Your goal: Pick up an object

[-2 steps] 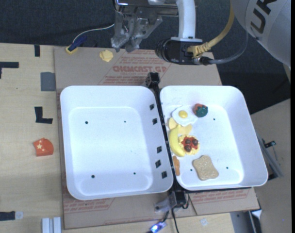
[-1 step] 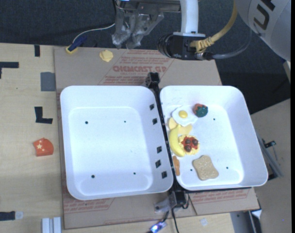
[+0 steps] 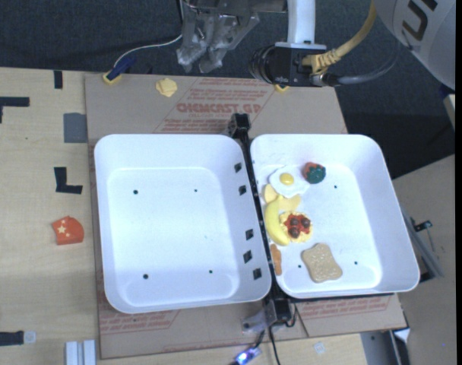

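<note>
The right bin (image 3: 383, 204) holds several toy foods along its left side. A fried egg (image 3: 286, 181) lies by a red and green ball (image 3: 314, 172). Below them a yellow banana (image 3: 273, 220) touches a small piece with red topping (image 3: 298, 223). Nearer the front lie a bread slice (image 3: 321, 263) and a thin orange piece (image 3: 276, 258) against the bin wall. My gripper (image 3: 202, 55) hangs high beyond the back edge of the left bin (image 3: 170, 211), far from all the foods. It is open with nothing between its fingers.
A small yellow piece (image 3: 166, 87) lies on the cardboard behind the left bin. A red block (image 3: 68, 230) sits on the bench to the left of the bins. Cables and a hose (image 3: 333, 55) run behind the right bin.
</note>
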`<state>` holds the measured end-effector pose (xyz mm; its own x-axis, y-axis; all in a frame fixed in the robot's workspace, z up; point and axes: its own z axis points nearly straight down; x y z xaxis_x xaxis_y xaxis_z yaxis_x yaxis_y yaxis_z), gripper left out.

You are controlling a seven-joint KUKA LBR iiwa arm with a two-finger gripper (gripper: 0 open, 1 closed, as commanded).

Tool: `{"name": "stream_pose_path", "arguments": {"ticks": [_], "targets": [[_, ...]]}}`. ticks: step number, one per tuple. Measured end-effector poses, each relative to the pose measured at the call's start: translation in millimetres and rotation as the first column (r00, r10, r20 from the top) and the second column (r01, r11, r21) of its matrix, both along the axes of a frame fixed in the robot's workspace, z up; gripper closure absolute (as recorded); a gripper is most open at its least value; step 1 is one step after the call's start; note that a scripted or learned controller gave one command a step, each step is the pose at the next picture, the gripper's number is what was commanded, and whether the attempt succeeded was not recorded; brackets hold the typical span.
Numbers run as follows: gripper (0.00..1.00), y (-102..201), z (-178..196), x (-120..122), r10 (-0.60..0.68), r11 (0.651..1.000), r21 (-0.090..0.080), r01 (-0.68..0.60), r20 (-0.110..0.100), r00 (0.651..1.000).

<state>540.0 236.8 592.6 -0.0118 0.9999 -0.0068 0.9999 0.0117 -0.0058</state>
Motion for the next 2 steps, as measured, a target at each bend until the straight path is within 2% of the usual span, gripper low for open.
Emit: {"name": "stream_pose_path", "arguments": {"ticks": [2], "targets": [[1.0,0.7,19.2,0.3,0.002,1.0,-0.002,-0.002,-0.002,1.0]]}}
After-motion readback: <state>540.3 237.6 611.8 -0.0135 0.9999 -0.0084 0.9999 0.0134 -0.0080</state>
